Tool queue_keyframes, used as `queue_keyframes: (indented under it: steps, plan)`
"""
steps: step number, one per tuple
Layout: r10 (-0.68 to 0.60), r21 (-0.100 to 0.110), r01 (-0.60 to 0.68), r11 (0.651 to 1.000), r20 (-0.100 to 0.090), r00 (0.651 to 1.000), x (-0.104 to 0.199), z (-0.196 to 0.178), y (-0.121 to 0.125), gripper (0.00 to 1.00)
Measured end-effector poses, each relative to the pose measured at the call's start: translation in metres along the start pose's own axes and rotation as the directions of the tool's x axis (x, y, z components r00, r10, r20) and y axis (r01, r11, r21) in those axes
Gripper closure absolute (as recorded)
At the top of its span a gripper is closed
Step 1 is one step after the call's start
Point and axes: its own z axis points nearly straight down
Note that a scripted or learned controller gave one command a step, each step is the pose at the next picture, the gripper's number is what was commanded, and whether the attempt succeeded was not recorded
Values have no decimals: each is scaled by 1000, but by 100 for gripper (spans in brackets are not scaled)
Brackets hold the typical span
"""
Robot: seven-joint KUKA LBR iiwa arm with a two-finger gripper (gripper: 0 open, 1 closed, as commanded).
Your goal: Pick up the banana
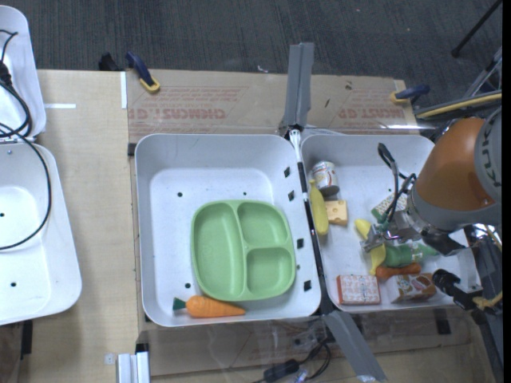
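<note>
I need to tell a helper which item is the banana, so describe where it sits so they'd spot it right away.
Look at the right-hand white bin. Along its left wall, just below a small can, lies the banana, lengthwise against the divider. It is long, slim and plain yellow, unlike the blocky cheese wedge beside it.

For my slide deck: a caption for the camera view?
Arm's tool hovers among the right bin's clutter; banana lies against its left wall.

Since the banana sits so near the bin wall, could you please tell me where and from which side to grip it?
Grip the long yellow banana at its middle, coming straight down with fingers spanning its narrow width. It lies lengthwise along the left wall of the right white bin, beside the yellow cheese wedge, so side approaches look blocked.
</note>
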Motion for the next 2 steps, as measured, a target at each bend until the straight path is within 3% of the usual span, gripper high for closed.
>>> queue_keyframes:
  steps: [1, 2]
  plan:
    - [138, 1, -138, 990, 3, 990, 67, -133, 55, 100]
    - [448, 3, -448, 894, 4, 894, 91, -99, 69, 100]
